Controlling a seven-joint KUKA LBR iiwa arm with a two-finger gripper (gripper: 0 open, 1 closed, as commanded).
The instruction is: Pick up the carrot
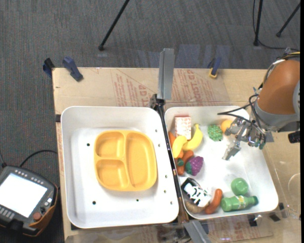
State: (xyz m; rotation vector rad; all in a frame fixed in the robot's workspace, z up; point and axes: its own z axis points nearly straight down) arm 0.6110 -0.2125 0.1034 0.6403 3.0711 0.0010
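The carrot (185, 157) is a small orange piece with a green end. It lies near the left wall of the right bin (253, 173), tucked between a yellow banana (179, 146) and purple grapes (194, 164). My gripper (231, 150) hangs over the middle right of that bin, tilted down to the left, well to the right of the carrot. I see nothing held in it. Bare white floor separates it from the carrot.
The right bin also holds a pink box (183, 126), a second banana (195, 137), broccoli (215, 132), an orange fruit (226, 124), a green ball (239, 186), a green bottle (238, 202) and a sausage (215, 200). A yellow divided plate (125, 160) sits in the left bin (76, 186).
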